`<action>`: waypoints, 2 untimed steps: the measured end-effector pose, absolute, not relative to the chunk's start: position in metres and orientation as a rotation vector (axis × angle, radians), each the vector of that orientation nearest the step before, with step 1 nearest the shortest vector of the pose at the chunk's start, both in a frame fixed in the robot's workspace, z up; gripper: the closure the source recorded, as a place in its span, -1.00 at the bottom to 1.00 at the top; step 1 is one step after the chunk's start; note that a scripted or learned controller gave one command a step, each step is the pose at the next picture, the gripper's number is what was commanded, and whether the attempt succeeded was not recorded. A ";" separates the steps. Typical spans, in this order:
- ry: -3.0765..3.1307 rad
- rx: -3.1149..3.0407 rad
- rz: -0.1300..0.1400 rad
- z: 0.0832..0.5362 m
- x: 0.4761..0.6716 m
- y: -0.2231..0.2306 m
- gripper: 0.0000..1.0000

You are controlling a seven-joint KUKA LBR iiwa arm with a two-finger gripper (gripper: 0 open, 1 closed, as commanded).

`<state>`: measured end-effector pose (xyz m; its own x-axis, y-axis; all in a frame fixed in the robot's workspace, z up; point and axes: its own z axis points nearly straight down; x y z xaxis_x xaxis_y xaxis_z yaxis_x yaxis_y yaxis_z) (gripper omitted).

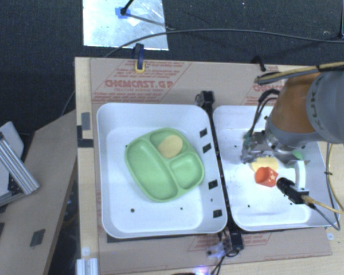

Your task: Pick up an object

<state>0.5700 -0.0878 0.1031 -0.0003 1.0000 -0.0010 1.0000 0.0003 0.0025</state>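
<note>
Where the claw [250,153] hangs, a red block [266,177] lies just beside.

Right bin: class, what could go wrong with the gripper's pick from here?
The red object and the yellow object lie close together, so the gripper could knock one aside or catch both. The gripper hangs just beside them, not over them, so it may close on nothing.

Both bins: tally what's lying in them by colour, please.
Green: 1, the divided plate
Yellow: 2, a lump on the plate, a piece by the pincer
Red: 1, a block
Total: 4
A green sliver by the arm is uncounted.
</note>
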 end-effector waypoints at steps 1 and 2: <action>2.222 2.215 0.005 0.148 0.578 -0.089 1.00; 2.220 2.218 0.004 0.196 0.575 -0.097 1.00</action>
<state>0.5751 -0.0973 0.1962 -0.0011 1.0000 -0.0008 1.0000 0.0011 0.0040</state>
